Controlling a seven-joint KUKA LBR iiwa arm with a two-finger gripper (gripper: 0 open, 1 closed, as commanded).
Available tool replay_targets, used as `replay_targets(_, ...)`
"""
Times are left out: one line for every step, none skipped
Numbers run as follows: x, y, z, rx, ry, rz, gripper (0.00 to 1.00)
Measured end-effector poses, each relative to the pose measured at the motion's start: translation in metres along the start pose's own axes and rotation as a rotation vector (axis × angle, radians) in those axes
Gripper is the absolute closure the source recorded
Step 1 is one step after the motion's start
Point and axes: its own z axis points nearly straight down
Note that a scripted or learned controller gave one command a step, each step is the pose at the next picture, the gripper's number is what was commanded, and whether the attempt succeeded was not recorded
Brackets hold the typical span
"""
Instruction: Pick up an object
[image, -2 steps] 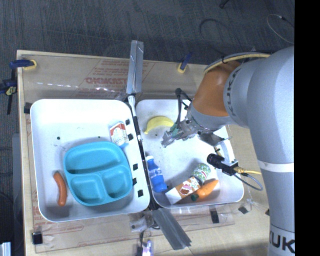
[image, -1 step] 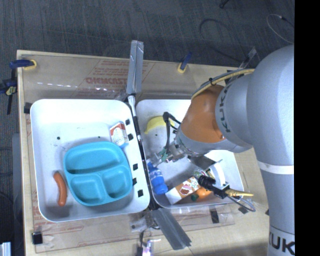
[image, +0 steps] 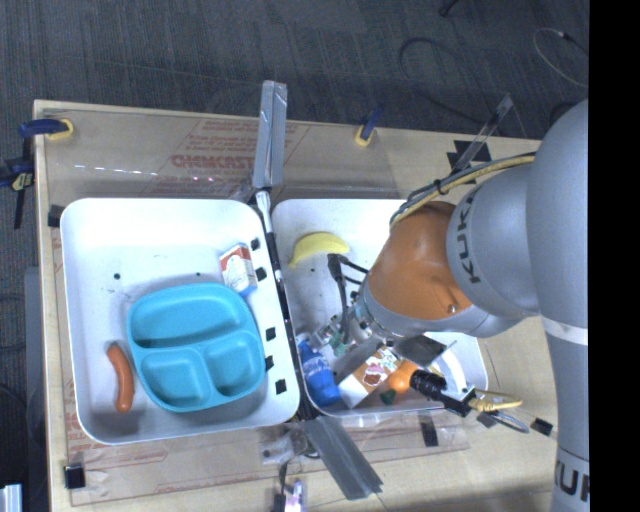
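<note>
Because the gripper (image: 345, 335) hangs over crowded objects beside the blue bottle (image: 317, 375), its grip state unclear, it may catch two things.

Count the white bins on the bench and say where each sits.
2. The left bin holds a blue divided tray; the right bin lies beside it, partly covered by the arm.
</note>
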Motion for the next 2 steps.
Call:
replay_targets(-0.0010,0.0015,-0.0100,-0.002,-0.002,-0.004,1.00)
replay_targets(-0.0053,-0.0004,-0.0114,-0.001,-0.009,0.001,0.00)
